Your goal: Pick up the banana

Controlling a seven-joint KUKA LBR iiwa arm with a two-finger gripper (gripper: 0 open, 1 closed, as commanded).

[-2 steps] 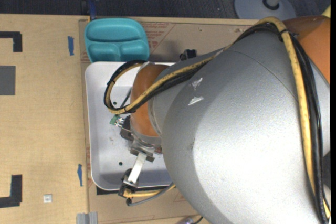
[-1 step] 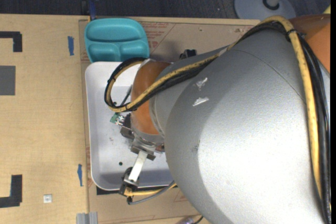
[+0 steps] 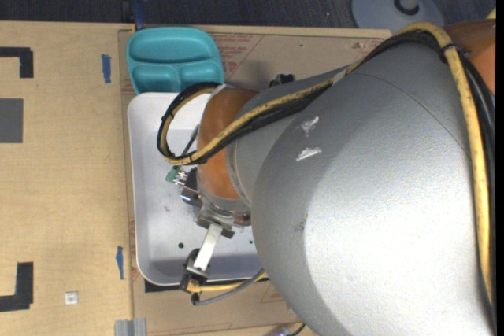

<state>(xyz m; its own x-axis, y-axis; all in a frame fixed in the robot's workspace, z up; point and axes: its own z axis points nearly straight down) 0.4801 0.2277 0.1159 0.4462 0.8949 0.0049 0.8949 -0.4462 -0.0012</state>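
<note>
The arm (image 3: 354,193) hangs low over the bin (image 3: 150,193), gripper (image 3: 211,218) pointed down for a top grasp; the banana is judged hidden beneath it, and the gripper's state cannot be told.

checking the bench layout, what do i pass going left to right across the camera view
black tape mark → blue tape strip → white bin → grey arm
</note>
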